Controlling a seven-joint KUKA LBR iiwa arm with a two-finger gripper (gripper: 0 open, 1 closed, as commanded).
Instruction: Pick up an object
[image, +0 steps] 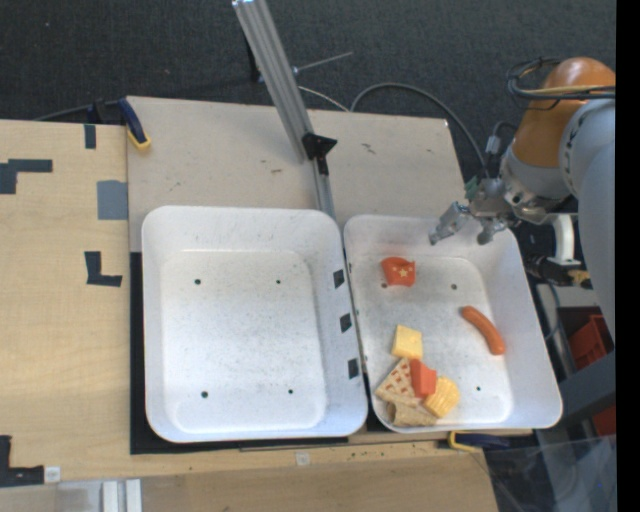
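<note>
Over right bin (530, 330) far corner: arm bent in from right, fingers (440, 232) spread, holding nothing.

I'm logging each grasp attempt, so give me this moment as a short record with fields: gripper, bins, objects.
gripper: two-finger gripper open, holding nothing, over the far edge of the right white bin
left white bin: holds no objects
red tomato-like piece: right bin, far part
orange sausage: right bin, right side
pile of yellow, red and waffle-like pieces: right bin, near part
</note>
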